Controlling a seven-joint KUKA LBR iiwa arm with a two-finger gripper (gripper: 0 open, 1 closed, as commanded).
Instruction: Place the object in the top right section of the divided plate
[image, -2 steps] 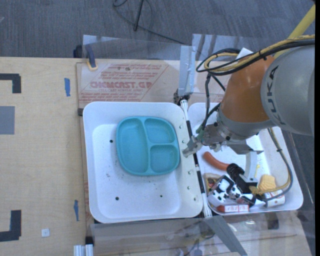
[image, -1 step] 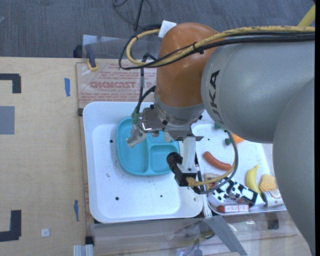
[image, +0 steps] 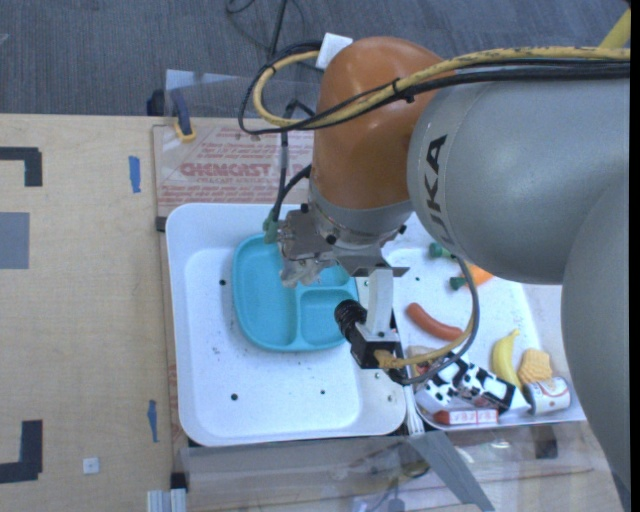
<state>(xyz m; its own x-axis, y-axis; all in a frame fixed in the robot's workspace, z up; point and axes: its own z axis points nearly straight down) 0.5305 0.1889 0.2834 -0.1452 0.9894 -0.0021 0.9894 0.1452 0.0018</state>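
One grey-and-orange arm low over the blue divided plate.

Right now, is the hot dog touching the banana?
Apart. The camera view shows the hot dog lying left of the banana in the right bin, with white floor plainly between them.

At three o'clock from the middle, a red sausage lies in the right-hand white bin. Toward four o'clock in that bin sit a banana and, just beside it, a yellow corn cob. A black-and-white checkered item lies near the bin's lower edge. At eleven o'clock, a sheet printed with red letters lies on the wooden bench.
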